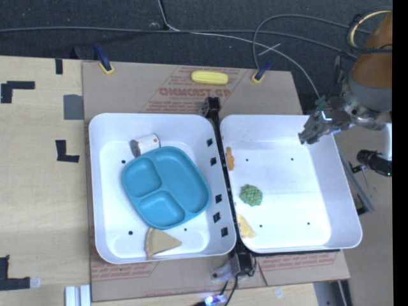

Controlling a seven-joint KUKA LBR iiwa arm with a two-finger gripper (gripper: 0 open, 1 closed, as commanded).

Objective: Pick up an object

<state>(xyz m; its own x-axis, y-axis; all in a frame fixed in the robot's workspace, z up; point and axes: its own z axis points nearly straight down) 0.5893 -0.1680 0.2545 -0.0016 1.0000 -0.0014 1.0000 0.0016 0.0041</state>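
We see the gripper (312, 131) poised over the right bin's (331, 190) upper right rim, and we cannot tell how its jaws stand. The nearest candidate, a roundish green object (251, 195) with no clear long axis, lies well down-left of it on open floor. Small orange pieces (229, 159) hug the divider; a blue plate (167, 187) occupies the left bin (102, 190).

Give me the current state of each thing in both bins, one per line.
Blue three-compartment plastic tray: flat in left bin, tilted askew.
Small white cup: tipped on its side, touching tray.
Tan wedge: lying at left bin's front.
Green bumpy ball: resting in right bin.
End effector: above right bin's rim, holding nothing visible.
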